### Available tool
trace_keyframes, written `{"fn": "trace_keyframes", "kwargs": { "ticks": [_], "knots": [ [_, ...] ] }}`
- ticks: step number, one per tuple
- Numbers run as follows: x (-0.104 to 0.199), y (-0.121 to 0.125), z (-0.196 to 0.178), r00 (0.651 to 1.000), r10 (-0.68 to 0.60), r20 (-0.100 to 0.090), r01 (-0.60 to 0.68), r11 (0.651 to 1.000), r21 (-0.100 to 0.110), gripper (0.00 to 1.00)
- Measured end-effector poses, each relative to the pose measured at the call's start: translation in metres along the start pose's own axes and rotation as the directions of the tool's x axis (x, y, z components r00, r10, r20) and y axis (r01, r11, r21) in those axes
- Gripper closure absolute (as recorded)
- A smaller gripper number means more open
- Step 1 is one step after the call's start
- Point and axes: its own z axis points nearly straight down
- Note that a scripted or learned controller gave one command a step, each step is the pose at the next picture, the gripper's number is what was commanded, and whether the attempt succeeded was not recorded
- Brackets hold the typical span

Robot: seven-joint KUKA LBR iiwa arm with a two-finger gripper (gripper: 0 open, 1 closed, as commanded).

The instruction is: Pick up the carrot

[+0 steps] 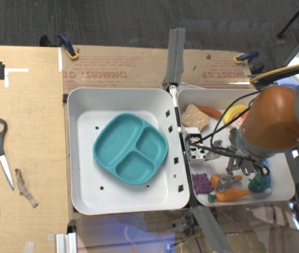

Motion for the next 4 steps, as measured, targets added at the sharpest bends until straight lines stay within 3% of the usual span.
{"fn": "trace_keyframes", "kwargs": {
  "ticks": [1, 2, 3, 4],
  "knots": [
    [-0.001, -0.008, 0.001, 0.897, -0.441, -0.006, 0.441, 0.897, -0.008, 0.00],
    [0.007, -0.028, 0.000, 0.975, -0.220, 0.005, 0.220, 0.975, 0.001, 0.00],
    [0.004, -0.001, 0.004, 0.970, -0.243, -0.012, 0.243, 0.970, -0.005, 0.00],
    [0.003, -0.001, 0.004, 0.926, -0.379, -0.010, 0.379, 0.926, -0.009, 0.00]
  ]
}}
